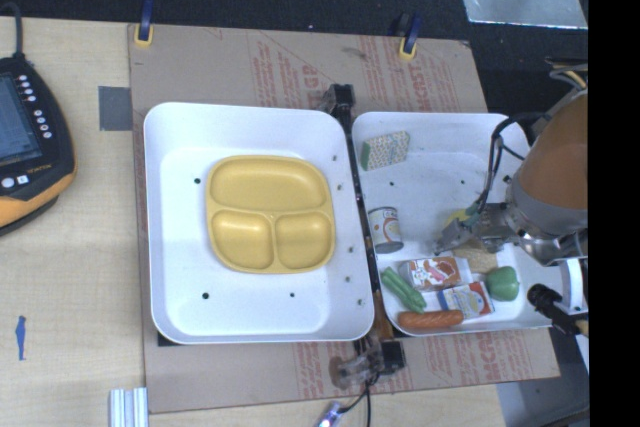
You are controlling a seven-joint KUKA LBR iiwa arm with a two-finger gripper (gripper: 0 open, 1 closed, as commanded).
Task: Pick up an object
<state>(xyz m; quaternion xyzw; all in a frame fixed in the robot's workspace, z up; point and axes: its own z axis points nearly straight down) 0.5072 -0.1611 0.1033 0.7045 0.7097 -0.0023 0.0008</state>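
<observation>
Nearest the camera, a glossy orange-red sausage [431, 320] lay lengthwise along the right white plastic bin's [440, 128] front wall, a red-and-white printed carton [436, 272] just behind. The tool [455, 233] hovered at the carton's one o'clock; whether it was open, I couldn't tell. Farther, at eleven o'clock, a small metal can [385, 227].

No legible text anywhere.
</observation>
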